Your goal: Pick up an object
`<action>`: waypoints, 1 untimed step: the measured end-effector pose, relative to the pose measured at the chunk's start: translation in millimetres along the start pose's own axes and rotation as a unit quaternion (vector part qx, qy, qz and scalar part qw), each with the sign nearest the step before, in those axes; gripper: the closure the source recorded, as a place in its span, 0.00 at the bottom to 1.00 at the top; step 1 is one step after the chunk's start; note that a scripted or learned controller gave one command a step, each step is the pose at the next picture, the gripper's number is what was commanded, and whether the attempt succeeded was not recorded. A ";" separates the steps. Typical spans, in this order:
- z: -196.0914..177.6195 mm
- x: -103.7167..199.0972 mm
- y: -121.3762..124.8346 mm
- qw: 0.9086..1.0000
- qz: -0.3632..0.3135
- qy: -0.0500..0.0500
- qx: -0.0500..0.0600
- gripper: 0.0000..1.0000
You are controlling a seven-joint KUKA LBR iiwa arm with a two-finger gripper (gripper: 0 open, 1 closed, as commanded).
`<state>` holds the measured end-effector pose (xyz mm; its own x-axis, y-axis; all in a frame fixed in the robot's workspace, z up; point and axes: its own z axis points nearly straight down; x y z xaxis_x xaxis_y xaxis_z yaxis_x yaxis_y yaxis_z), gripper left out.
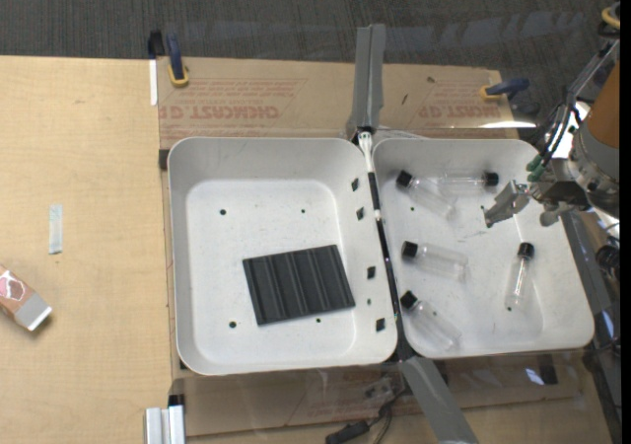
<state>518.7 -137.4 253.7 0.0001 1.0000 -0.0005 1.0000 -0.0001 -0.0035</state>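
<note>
Several clear vials with black caps lie in the right bin (552,333). One vial (518,276) lies near the right wall, another (437,257) lies mid-bin, and a third (431,320) rests at the front left corner. More lie near the back, around a vial (446,182) with a black cap. My gripper (525,212) hangs over the right bin's back right part, just above and behind the vial by the right wall. Its fingers (500,206) are spread open with nothing between them.
The left bin (197,314) holds a black ribbed mat (298,284). A metal divider post (370,77) stands between the bins at the back. On the wooden bench at the left lie a small grey strip (55,229) and a packet (22,300).
</note>
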 end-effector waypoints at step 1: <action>61.0 -40.7 8.9 1.000 -0.001 0.000 0.000 0.00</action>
<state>527.4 -178.1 192.7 -0.0016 1.0000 0.0004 1.0000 0.0016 -0.0038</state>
